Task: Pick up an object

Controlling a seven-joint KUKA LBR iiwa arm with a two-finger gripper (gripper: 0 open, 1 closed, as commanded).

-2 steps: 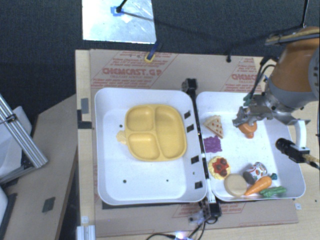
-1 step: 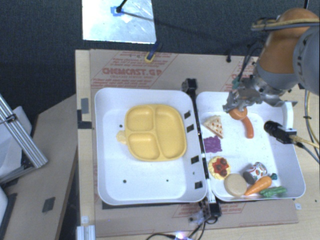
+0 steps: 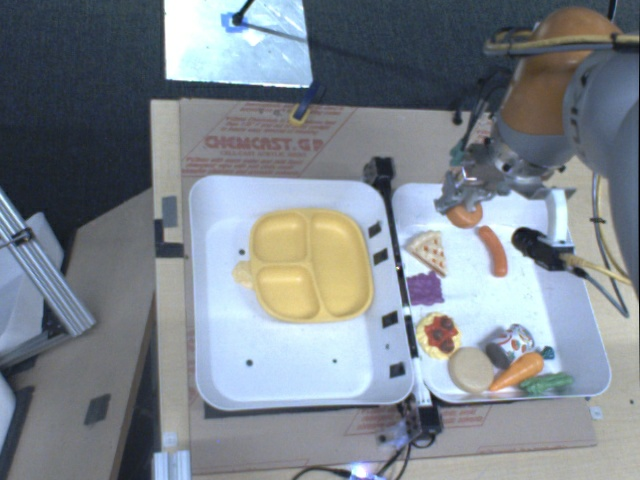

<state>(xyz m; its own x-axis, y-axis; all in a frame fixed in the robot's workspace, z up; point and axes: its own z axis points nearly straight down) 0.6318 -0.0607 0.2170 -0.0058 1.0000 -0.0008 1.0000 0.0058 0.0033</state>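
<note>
Gripper (image 3: pixel 461 196) at bin's (image 3: pixel 580 313) twelve o'clock, opening impossible to tell, risking a glancing miss on the rounded orange piece (image 3: pixel 465 214).

Arm (image 3: pixel 575 78) reaches in from right, wrist bent down; claw (image 3: pixel 458 200) low, seemingly over something orange.

left bin (image 3: pixel 215 268): yellow divided plate (image 3: pixel 303 264) | bench (image 3: pixel 110 258): cardboard sheet (image 3: pixel 265 138) under both bins | floor: shiny square panel (image 3: pixel 237 28)
</note>
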